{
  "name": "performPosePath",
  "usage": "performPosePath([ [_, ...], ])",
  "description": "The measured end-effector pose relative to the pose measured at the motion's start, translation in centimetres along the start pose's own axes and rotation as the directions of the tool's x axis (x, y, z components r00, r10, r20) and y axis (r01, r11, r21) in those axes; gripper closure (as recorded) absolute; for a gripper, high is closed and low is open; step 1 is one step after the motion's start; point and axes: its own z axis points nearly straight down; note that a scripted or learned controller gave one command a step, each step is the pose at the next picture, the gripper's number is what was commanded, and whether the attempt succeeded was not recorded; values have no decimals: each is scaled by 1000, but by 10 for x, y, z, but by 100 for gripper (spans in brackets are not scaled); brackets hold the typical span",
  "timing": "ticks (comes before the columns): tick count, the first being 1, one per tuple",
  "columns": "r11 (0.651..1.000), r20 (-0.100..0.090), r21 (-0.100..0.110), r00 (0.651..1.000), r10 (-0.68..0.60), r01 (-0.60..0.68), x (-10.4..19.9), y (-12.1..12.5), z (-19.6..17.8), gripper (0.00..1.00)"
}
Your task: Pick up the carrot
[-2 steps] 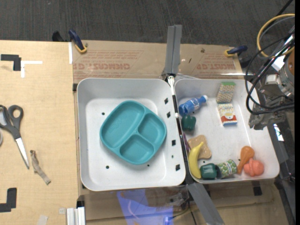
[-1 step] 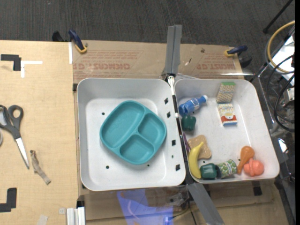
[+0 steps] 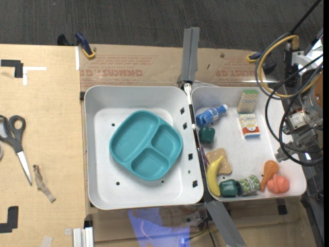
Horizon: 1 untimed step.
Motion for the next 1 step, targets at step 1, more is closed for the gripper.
performPosePath([
  [1,989,0,-2,989,-149,149,-48,-22,42,100],
])
